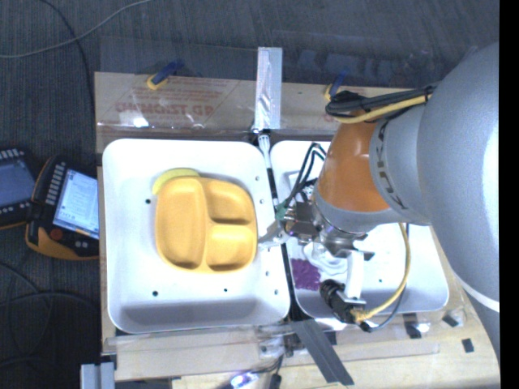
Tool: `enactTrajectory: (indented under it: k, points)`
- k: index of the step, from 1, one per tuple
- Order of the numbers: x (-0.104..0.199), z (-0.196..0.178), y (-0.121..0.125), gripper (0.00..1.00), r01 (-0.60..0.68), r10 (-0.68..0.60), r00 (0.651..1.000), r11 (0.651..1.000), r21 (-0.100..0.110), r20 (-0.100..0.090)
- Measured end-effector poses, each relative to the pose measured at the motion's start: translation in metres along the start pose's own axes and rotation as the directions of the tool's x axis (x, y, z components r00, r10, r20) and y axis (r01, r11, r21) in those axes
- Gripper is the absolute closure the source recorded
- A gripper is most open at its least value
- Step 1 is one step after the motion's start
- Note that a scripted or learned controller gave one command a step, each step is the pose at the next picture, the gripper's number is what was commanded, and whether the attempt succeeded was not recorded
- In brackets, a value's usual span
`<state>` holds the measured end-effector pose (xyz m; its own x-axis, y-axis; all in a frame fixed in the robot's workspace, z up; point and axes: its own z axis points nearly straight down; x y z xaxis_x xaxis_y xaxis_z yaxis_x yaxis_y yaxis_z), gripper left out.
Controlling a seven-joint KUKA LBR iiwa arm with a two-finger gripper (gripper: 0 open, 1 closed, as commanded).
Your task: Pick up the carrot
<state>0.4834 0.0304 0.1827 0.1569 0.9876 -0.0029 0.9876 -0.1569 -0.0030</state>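
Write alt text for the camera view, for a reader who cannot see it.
A grey arm with an orange band reaches from the right over the right white bin, its tool low above a purple item. The left white bin holds a yellow divided tray.

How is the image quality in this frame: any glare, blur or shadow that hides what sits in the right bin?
Camera view: mildly soft overall, with even lighting; the white bins are bright, close to washed out; the arm covers and shades much of the right bin, where a purple item peeks out; a soft shadow lies under the yellow tray in the left bin.
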Motion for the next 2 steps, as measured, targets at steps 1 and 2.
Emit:
enactTrajectory:
  k: [1, 2]
  points:
    - [0.0003, -0.0079, 0.0, 1.0, 0.002, -0.002, 1.0, 1.0, 0.003, 0.002]
    - [0.0002, -0.0079, 0.0, 0.0, 0.002, -0.002, 1.0, 1.0, 0.003, 0.003]
